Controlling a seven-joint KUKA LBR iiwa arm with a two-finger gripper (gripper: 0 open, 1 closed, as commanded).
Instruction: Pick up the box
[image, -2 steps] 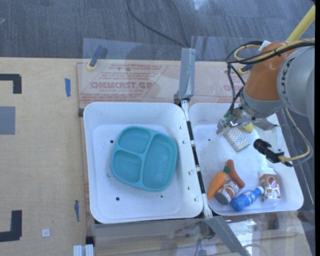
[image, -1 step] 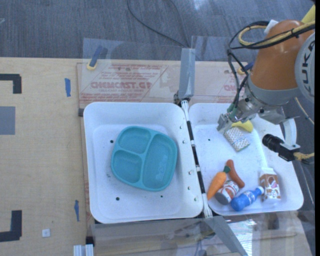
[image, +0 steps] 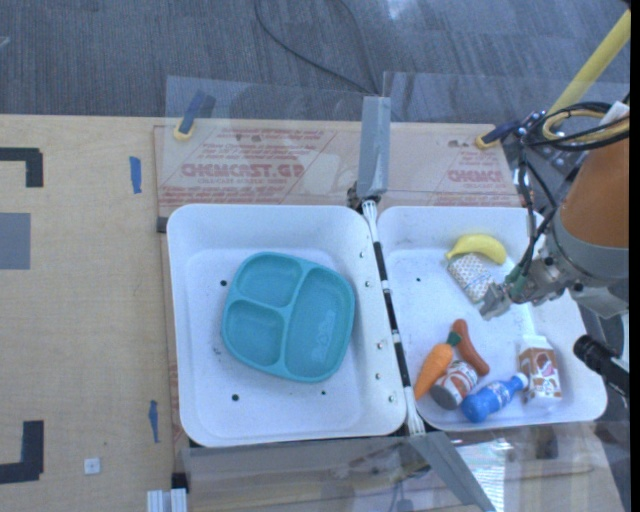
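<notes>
Bins sit side by side on the surface (image: 80, 300), seen from the single overhead camera. The left bin (image: 190, 240) holds a teal divided plate (image: 289, 316) at its centre. The right bin (image: 410, 225) carries the clutter: a banana (image: 477, 246) at about twelve o'clock, a small patterned box (image: 470, 276) just below it and touching, a carrot (image: 433, 369) and a reddish sausage-like toy (image: 470, 346) near the middle, a small can (image: 457, 383) at six o'clock, a blue bottle (image: 492, 399) beside it, and a carton (image: 541, 369) at four o'clock.

The pincer (image: 497, 299) hangs just to the four o'clock side of the patterned box, which I take to be the target; whether it is spread or closed, I cannot tell from this angle, and nothing is visibly held.

To do this well, I would want it centred over the box and turned so it closes across the narrow sides, clear of the banana.

Faded red print on the cardboard (image: 240, 165) behind the bins looks like a brand name, but I cannot read it reliably.
</notes>
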